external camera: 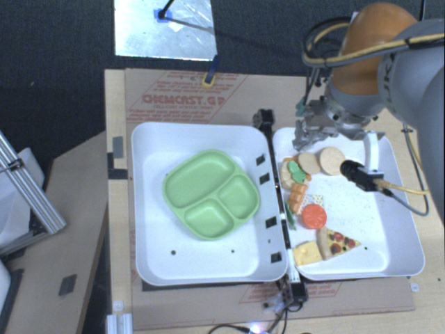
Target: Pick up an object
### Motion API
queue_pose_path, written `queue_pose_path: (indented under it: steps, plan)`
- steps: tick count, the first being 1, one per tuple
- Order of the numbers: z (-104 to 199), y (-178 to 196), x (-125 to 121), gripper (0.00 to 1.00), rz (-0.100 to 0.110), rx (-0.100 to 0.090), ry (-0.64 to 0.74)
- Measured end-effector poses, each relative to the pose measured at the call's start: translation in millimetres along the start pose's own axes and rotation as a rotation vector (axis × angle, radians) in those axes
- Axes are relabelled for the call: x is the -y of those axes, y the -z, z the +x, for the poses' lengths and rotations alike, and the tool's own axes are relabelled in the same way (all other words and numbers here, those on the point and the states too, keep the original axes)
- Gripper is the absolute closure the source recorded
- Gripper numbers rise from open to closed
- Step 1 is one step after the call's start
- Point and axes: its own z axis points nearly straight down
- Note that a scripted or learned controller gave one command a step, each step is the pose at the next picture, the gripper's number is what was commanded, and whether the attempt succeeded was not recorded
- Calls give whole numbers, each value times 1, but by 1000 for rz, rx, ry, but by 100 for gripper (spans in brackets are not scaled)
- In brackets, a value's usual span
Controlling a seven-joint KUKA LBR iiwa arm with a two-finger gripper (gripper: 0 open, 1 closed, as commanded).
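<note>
Toy foods lie in the right bin (pixel 400 207): a round tan biscuit (pixel 332 161), a second tan disc (pixel 309 163), a green piece (pixel 295 170), an orange carrot (pixel 297 197), a red tomato (pixel 314 216), a pizza slice (pixel 337 242) and a yellow cheese wedge (pixel 306 253). My gripper (pixel 306 139) hangs over the far left corner of that bin, just behind the tan discs. Nothing is visibly held in it.
In the left bin (pixel 149 186) lies a green divided plate (pixel 211 194). Black clips (pixel 278 200) run along the ridge between the bins. A black connector with a yellow cable (pixel 361 176) hangs from the arm over the right bin. A shiny sheet (pixel 165 19) lies behind the bench.
</note>
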Motion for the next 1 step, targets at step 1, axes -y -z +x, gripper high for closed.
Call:
queue_pose_path:
  steps: [1]
  plan:
    - [50, -13, -5, 100, 4, 0, -1]
